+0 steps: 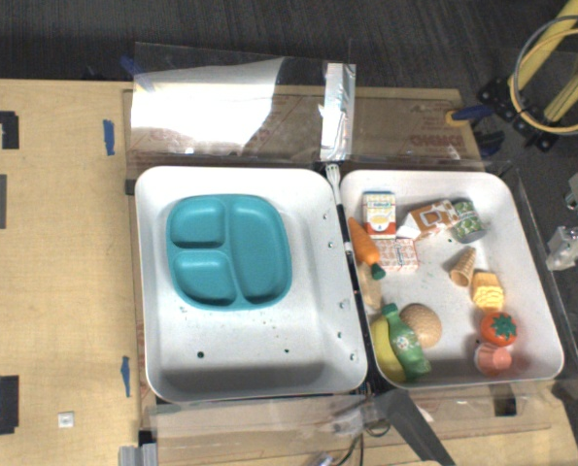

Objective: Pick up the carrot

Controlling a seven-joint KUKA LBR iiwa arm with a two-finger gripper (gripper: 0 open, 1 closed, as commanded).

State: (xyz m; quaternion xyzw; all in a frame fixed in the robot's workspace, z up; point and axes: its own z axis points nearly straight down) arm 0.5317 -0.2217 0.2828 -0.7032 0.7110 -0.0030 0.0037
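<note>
Yellow banana [383, 350] and glossy green bottle [406, 344] are seen at the near wall of the right bin [531, 260], beside a round tan bun [422, 322]. The carrot [365, 244], a smooth orange taper with a green end, is laid along that bin's left wall, just beside a small printed carton [379, 212] and a red-patterned box [397, 254]; no writing can be read on either. A teal three-compartment plate [230, 250] of smooth plastic is set in the left bin [240, 357]. At the right edge, outside the bins, a pale grey part, seemingly the gripper [568, 243], is partly seen; whether it is spread or closed cannot be told.
</note>
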